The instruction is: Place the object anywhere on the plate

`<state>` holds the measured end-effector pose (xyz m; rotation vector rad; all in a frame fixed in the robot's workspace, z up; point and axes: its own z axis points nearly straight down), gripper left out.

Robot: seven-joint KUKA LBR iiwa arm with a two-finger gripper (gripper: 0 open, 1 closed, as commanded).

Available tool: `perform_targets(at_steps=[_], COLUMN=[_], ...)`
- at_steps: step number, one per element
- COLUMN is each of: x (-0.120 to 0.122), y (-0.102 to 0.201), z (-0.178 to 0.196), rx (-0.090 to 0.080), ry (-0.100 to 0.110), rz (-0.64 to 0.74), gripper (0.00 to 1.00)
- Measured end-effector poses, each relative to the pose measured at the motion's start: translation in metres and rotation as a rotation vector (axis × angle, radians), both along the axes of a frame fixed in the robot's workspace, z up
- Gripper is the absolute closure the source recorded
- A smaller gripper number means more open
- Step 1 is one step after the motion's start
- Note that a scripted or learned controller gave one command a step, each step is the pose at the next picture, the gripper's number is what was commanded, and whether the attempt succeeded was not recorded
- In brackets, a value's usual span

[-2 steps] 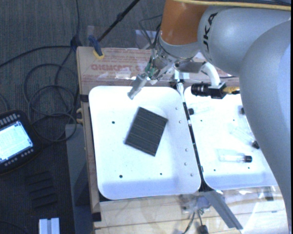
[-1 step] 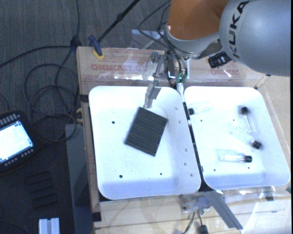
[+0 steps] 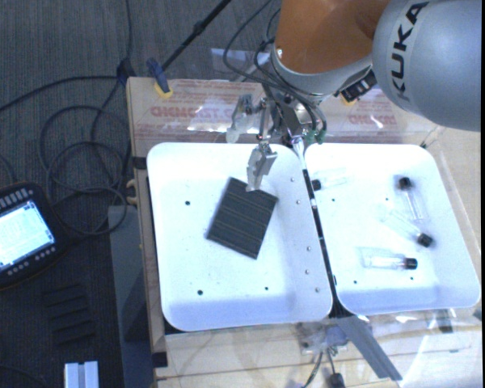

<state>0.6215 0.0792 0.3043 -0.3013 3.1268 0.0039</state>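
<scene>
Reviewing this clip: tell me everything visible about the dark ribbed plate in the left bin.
The plate is a flat, dark grey, roughly square slab with fine parallel ridges across its top, looking like moulded plastic or rubber. It lies flat on the floor of the left bin, turned at an angle to the walls, in the bin's middle toward the right. The gripper hangs over its upper corner; whether they touch is unclear. Nothing lies on it.

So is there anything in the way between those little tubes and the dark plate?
Nothing lies on the dark plate, and the tubes sit loose in the right bin. Between them stand only the raised rims where the two bins meet. The gripper hangs over the plate's far edge.
</scene>
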Motion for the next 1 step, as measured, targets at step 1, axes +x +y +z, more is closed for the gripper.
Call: perform_targets(at_steps=[1], x=[-0.0144], y=[0.0173], z=[0.0177], rx=[0.002], ry=[-0.002], rz=[0.425], gripper=[0.00])
